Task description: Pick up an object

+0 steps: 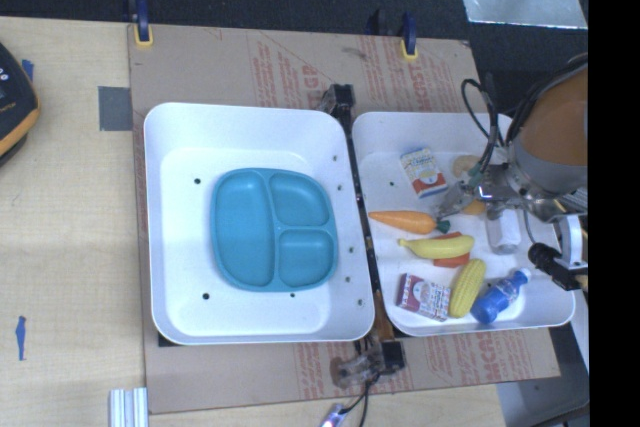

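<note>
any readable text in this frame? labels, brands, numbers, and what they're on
Nothing can be read for certain.
Cardboard sheet: faint red print repeated along its edges, too blurred to read.
Carton at the back of the right bin: red and blue label, too small.
Red packet at the front: white print, too small.
Bottle: no legible label.
Black and yellow device at far left: no legible marking.

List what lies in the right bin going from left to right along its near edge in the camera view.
Red and white packet → corn cob → blue bottle.
</note>
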{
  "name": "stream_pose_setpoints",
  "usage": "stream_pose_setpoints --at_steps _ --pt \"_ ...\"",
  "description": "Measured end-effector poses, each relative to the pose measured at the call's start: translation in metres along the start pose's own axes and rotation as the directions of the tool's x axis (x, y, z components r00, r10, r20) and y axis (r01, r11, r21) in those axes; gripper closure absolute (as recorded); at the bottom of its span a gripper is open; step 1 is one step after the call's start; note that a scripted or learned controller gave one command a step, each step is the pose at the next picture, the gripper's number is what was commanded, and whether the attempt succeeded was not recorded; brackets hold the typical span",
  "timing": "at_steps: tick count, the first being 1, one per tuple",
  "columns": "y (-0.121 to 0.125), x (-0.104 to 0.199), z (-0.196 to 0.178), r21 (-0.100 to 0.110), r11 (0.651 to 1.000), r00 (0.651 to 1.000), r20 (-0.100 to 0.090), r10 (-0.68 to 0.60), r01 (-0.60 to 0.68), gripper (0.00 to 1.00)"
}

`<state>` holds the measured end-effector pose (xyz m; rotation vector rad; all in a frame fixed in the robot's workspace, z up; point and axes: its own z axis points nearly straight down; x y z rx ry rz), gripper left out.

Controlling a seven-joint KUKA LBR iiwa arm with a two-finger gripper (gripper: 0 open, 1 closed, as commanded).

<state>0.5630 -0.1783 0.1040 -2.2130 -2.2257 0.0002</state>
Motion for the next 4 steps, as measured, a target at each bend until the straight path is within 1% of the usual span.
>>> stream_pose_setpoints --at_steps 1,2,3,4 --pt "0.044 0.058 0.012 0.001 1.000 1.000 0.002 0.000 0.000 0.00" --pt "0.094 0.081 0.012 0.001 1.000 1.000 0.001 0.001 -0.001 0.00" --pt "0.072 0.066 0.012 0.001 1.000 1.000 0.002 0.003 -0.003 0.00" --pt "0.073 0.066 0.002 0.003 1.000 1.000 0.002 0.000 0.000 1.00"
